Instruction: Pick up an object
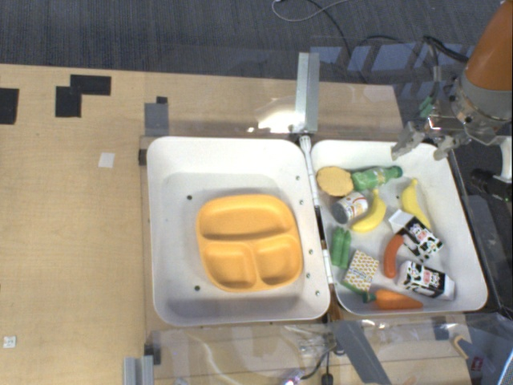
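The claw (422,142) hung over the right bin's (463,207) far rim, fingers spread wide, nothing between them. Below it, in that bin, lay a jumble of smooth plastic play food: green bottle (375,177), round tan cookie (334,180), two curved bananas (369,216), small can (349,208), orange carrot (397,300), sausage (390,256), and what looked like two cow-print cartons (422,279). The left bin (172,215) held a glossy yellow tray (245,241) with three compartments. Both bins sat on the wooden counter (64,239).
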### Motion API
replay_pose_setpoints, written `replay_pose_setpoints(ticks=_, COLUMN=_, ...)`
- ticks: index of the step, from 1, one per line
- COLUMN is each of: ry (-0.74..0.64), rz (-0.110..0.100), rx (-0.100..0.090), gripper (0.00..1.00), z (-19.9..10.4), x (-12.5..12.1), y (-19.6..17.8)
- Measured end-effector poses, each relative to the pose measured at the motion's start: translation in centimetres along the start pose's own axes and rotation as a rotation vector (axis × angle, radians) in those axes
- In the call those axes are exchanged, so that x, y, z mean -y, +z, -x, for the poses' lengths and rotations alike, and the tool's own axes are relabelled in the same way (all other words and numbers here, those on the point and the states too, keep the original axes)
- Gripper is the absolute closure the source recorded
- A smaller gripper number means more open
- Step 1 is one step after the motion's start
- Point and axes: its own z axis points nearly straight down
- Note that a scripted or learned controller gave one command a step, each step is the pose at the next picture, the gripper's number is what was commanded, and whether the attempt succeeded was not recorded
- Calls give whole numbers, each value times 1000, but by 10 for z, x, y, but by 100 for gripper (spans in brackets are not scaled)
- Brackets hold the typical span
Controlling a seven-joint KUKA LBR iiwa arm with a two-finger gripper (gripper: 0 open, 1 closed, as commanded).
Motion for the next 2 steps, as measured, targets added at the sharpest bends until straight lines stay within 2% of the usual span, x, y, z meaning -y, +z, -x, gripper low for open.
replay_pose_setpoints(ticks=1, ry=-145, rz=9, rx=2, gripper=0, z=-13, x=-26, y=127)
replay_pose_setpoints(ticks=2, ry=-51, rz=55, rx=16, gripper=0, z=-21, x=1, y=133)
